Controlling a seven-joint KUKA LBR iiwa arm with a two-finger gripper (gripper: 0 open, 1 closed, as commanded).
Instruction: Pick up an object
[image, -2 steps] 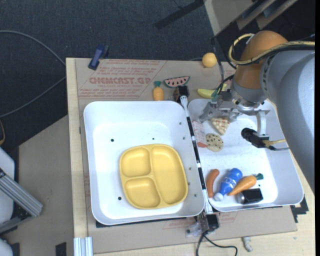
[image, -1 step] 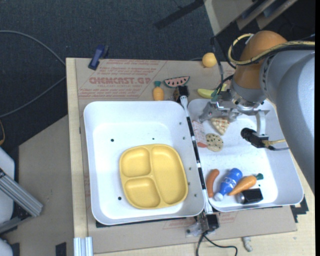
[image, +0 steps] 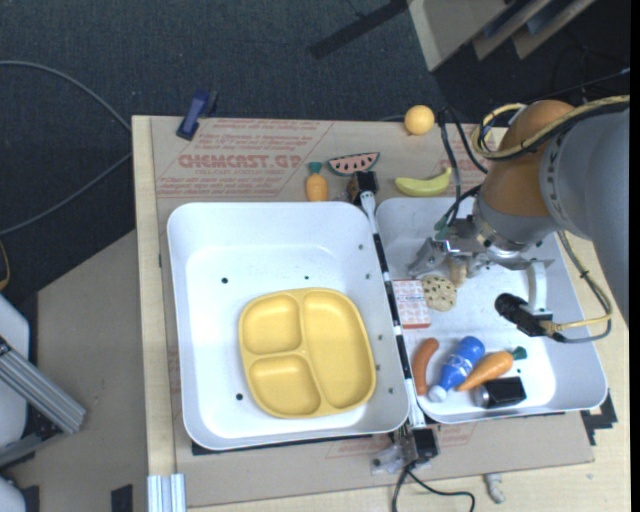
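The pincer (image: 447, 262) hangs low in the right bin (image: 580, 375), just above a cookie (image: 438, 292); whether it is open or closed I cannot tell; a yellow divided plate (image: 305, 352) fills the left bin (image: 200, 250); the counter (image: 240, 160) at upper left reads "CHEMCAST GP".

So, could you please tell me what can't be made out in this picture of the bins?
- Claw, camera view: the wrist above covers it, so open or shut is unclear.
- Cookie, camera view: whether the claw touches it is unclear.
- Card on the right bin's floor: print too small to read.
- Arm: cut off by the right edge.
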